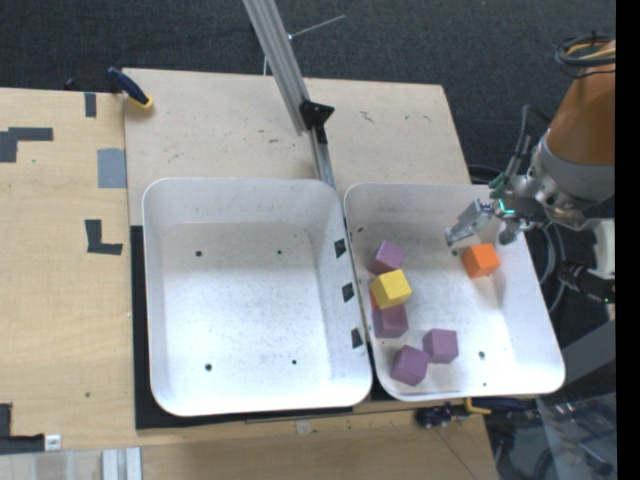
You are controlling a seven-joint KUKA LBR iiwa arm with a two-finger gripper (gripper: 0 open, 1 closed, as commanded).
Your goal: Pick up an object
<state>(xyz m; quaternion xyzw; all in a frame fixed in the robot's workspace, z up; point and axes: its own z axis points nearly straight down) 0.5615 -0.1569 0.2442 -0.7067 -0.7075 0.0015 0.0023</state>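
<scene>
The right bin (520, 353) holds several small cubes. An orange cube (481, 259) lies near the bin's far right wall. My gripper (485, 230) hovers directly over it, and in the image its lower edge meets the cube's top. I cannot tell whether the cube is gripped or just lying beneath. A yellow cube (391, 288) rests on a purple cube (390, 319) near the bin's left wall, and another purple cube (389, 257) sits just behind them. Two more purple cubes (425, 354) lie toward the front.
The left bin (160, 268) stands beside the right one, the two sharing a raised divider (350, 278). A slanted metal rail (285, 58) crosses the back of the bench. Cables hang at the arm's right.
</scene>
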